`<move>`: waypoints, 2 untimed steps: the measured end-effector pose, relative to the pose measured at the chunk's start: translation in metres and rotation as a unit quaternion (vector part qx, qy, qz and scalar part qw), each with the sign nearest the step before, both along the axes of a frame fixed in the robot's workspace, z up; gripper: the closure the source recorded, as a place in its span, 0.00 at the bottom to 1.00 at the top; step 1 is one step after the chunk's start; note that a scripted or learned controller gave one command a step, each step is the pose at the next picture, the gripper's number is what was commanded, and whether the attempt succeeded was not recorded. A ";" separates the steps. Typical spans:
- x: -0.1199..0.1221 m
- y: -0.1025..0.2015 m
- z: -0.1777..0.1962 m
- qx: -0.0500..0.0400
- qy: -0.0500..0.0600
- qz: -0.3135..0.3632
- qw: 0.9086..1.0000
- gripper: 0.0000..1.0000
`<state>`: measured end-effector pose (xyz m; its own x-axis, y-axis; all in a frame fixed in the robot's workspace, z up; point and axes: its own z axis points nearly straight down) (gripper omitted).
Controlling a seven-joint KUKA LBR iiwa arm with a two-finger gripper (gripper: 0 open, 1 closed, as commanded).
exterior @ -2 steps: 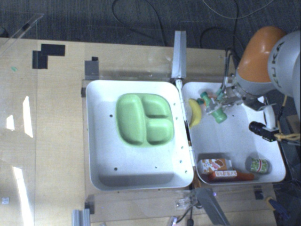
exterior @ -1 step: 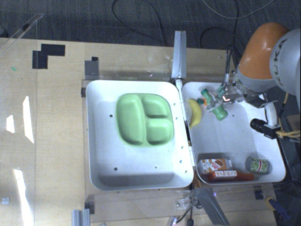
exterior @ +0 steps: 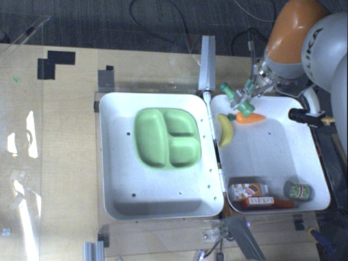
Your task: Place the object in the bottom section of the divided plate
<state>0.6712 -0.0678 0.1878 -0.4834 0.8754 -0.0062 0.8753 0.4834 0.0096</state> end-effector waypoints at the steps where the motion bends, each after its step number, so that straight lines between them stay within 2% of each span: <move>1: -0.001 0.057 -0.002 0.001 0.002 0.022 1.000 1.00; 2: -0.001 0.139 0.006 0.000 0.002 0.101 0.995 1.00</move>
